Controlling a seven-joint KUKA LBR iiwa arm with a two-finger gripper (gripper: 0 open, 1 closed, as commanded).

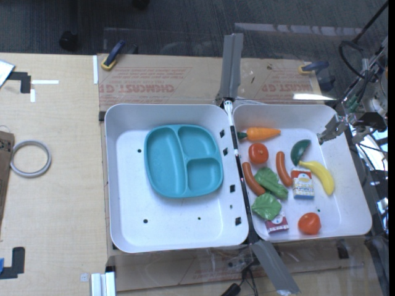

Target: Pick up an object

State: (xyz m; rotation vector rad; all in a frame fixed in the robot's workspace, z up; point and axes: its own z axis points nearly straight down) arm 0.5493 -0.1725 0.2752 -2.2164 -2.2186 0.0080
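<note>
Here, banana (321, 176) in right bin (355, 224), fingers (328, 133) above, apart.

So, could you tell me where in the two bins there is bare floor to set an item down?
The left bin has bare floor around the teal divided plate, widest along the near wall below it and in the strip to its left. The right bin is crowded: carrot, tomato, sausages, banana and greens. A small bare patch lies in its far right corner, below the gripper.

Roll of tape (29, 158) lies on wooden tabletop (55, 227), left. Flattened cardboard (166, 79) under bins. Blue-yellow clamp (113, 55) at cardboard's far-left corner.
</note>
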